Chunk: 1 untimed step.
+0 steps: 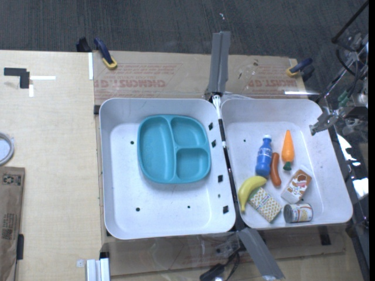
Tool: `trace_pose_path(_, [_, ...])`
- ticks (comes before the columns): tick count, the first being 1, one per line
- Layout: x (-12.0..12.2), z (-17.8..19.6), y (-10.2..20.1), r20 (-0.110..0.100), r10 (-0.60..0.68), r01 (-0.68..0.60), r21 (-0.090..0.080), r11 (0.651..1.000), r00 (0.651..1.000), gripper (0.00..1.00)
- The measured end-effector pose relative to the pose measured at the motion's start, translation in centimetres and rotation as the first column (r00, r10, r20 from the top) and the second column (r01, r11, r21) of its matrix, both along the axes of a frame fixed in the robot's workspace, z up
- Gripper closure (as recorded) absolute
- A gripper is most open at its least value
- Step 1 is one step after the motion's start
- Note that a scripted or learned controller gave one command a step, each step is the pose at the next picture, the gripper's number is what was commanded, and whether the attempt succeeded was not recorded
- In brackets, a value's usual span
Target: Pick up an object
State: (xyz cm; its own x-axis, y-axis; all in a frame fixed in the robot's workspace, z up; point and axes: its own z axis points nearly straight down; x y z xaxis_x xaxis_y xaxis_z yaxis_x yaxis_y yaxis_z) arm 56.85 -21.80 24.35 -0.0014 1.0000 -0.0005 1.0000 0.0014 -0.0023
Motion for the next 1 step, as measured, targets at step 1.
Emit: trace_pose_path(1, [-0.2,-14.85,0.81,-0.004,-0.028,0.028,0.013,1.0,1.0,0.0])
